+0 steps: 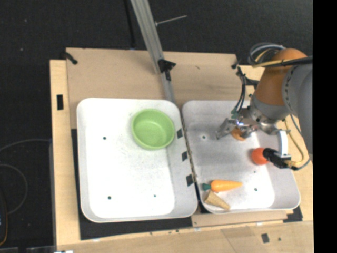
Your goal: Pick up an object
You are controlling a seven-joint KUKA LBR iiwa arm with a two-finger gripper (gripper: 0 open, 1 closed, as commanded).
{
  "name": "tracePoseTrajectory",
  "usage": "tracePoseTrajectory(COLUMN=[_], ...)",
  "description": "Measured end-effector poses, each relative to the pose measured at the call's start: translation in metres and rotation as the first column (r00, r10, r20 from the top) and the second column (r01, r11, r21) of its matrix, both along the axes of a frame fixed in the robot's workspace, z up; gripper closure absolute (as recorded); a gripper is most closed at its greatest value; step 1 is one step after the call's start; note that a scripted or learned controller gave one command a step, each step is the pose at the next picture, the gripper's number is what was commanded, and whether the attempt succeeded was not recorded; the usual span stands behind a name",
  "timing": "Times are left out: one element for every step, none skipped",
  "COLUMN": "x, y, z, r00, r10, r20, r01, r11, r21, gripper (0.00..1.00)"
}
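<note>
Speckled white bins (131, 194), round green plastic bowl (153, 129), tapered orange carrot (225, 185)

The arm (287, 83) is cut off by the frame's right side, so its upper links go unseen. A small orange thing (240, 134) sits under the gripper (231, 128), mostly hidden and too small to identify. How the jaws stand cannot be told.
</note>
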State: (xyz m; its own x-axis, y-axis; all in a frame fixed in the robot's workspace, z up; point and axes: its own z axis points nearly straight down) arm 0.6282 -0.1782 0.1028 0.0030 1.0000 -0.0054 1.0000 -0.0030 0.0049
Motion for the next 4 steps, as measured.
tracePoseTrajectory(x=[0.002, -0.004, -0.002, -0.001], y=[-0.001, -0.004, -0.009, -0.011], z=[0.014, 0.061, 0.126, 0.177], r00=[1.000, 1.000, 1.000, 1.000], r10=[-0.002, -0.001, 0.004, 0.005], r20=[0.007, 0.001, 0.004, -0.002], r01=[0.002, 0.001, -0.004, -0.005], r11=[1.000, 1.000, 1.000, 1.000], r21=[0.000, 0.004, 0.002, 0.004], gripper=[1.00, 1.00, 1.00, 1.00])
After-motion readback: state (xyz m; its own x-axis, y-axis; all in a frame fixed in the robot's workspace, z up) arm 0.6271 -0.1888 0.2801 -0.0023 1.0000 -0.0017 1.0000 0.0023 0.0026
